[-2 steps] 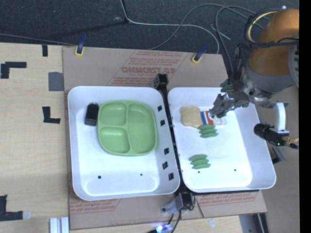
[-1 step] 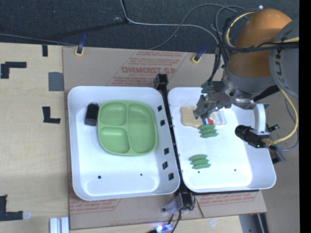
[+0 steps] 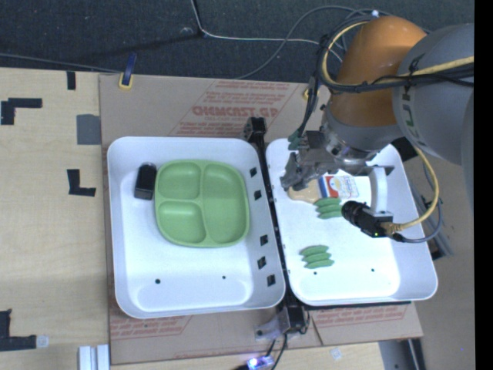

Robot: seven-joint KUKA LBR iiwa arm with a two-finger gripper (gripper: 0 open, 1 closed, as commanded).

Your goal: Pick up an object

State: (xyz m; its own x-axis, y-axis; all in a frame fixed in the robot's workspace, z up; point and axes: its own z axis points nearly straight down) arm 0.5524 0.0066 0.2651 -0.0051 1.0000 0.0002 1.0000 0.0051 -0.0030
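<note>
Camera view: brown cardboard (image 3: 192, 106) beneath two white bins (image 3: 123, 230)

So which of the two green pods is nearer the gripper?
The upper pod, just below the gripper beside the card; the other pod lies lower in the bin.

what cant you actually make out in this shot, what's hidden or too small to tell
- Gripper: in the camera view, too small and dark to tell whether the fingers are open or shut.
- Tan object: partly under the gripper, so its shape and kind are unclear.
- Red, white and blue package: the arm covers its upper part; the print is too small to read.
- Black object beside the green plate: too dark and small to identify.
</note>
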